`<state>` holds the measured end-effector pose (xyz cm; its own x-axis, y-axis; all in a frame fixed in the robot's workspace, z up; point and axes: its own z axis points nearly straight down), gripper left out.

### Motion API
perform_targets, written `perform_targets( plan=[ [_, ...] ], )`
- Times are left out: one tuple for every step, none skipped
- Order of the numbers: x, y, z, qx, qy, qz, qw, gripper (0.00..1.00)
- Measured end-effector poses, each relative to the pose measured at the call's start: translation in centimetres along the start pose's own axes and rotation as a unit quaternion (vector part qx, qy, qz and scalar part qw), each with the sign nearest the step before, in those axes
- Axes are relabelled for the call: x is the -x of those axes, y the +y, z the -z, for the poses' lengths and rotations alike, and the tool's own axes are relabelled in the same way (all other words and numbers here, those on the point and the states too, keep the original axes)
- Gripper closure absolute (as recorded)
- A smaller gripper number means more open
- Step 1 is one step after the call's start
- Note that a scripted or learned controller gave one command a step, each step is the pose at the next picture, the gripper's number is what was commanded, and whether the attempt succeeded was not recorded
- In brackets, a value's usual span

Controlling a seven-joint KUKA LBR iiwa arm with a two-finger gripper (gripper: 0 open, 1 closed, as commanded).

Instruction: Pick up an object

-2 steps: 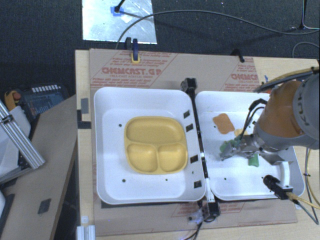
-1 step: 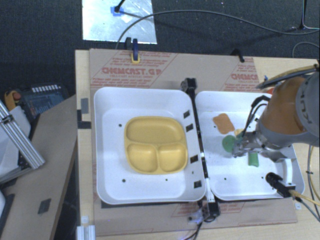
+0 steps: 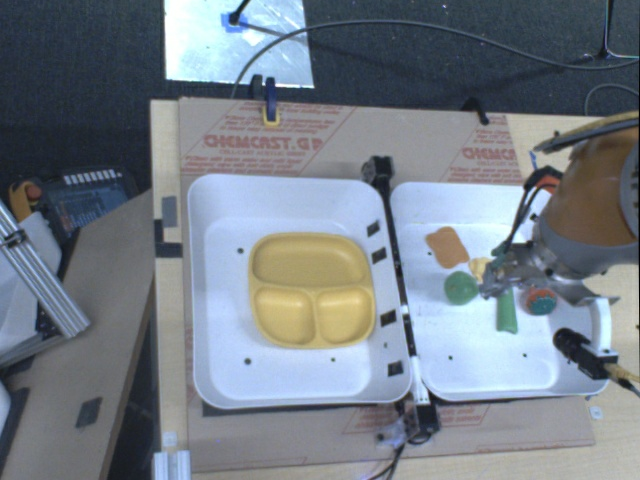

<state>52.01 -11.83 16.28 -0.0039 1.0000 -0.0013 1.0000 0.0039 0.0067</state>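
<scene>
Right bin [image 3: 470, 383]: orange flat piece [image 3: 446, 247]; green ball [image 3: 460, 287]; green stick [image 3: 506, 311]; all close together.

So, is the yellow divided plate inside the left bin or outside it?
Inside: the yellow divided plate lies flat on the floor of the left bin.

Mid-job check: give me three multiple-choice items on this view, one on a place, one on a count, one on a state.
1. The yellow tray lies in:
A. the left bin
B. the right bin
C. on the cardboard

2. The tray has how many compartments?
A. two
B. three
C. five

3. The green ball is:
A. on the yellow tray
B. resting on the right bin's floor
C. outside both bins

Key: 1 A, the tray sits mid left bin. 2 B, one long compartment above two smaller. 3 B, it lies beside the gripper, below the orange piece.
</scene>
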Motion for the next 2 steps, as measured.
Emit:
perform_targets(
  plan=[
    [-0.4, 0.2, 4.4, 0.0, 0.0, 0.0, 1.0, 1.0],
    [-0.7, 1.3, 9.7, 0.001, 0.0, 0.001, 1.0, 1.0]
  ],
)
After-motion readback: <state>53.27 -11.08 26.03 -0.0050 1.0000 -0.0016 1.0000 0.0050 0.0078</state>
